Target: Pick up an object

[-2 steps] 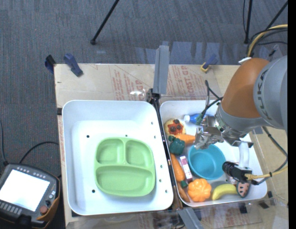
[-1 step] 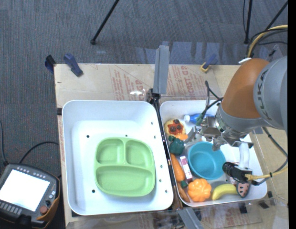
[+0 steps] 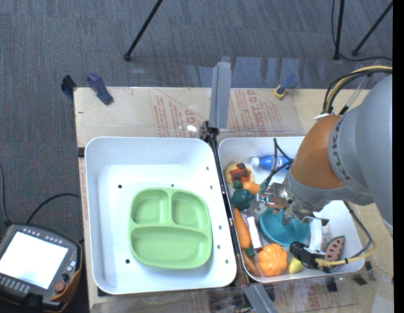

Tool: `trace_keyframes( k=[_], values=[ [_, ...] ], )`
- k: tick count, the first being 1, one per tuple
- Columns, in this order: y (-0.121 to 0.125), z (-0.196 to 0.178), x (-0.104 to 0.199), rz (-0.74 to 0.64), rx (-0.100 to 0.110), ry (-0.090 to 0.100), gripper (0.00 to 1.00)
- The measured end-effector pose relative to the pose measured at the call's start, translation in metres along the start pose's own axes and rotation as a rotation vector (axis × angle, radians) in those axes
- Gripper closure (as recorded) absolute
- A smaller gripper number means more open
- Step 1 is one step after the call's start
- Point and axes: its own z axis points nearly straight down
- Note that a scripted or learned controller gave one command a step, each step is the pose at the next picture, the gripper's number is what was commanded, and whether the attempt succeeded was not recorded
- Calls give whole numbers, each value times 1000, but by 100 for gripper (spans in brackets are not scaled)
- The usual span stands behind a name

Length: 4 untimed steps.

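At the far left, on the floor beside the desk (image 3: pixel 143 113), a handheld control pendant (image 3: pixel 32 266) with a lit screen was seen; nothing on it could be read. The left bin (image 3: pixel 98 175) held a green divided plate (image 3: pixel 171 228) lying flat near its middle.

The right bin (image 3: pixel 358 227) was crowded with candidates for the pick: an orange carrot (image 3: pixel 242 230) along its left wall, a dark green vegetable (image 3: pixel 240 197) above it, an orange pumpkin (image 3: pixel 272 259) near the front edge, a teal dish (image 3: pixel 280 228) in the middle and a blue-and-white bottle (image 3: pixel 267 162) towards the back. The tool (image 3: pixel 275 201) was positioned low over this clutter, just above the teal dish, and whether it was open or closed could not be told, since the wrist hid it.

A failed pick was judged likely: the toys were packed touching one another, so two might be nudged or pinched together, or a rounded piece might be squeezed out sideways. The loose cables (image 3: pixel 277 155) near the wrist might also be snagged.

Red printed lettering was visible on the desk surface behind the bins, but it was too faint to be read.
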Motion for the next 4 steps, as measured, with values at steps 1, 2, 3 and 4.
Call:
trace_keyframes(
  k=[1, 2, 3, 4],
  values=[
    [0, -10, -1, 3, 2, 1, 100],
    [5, -101, 52, 415, -2, 1, 100],
    [-24, -99, 36, 635, 4, -2, 100],
    [-12, -58, 3, 768, 4, -2, 100]
  ],
)
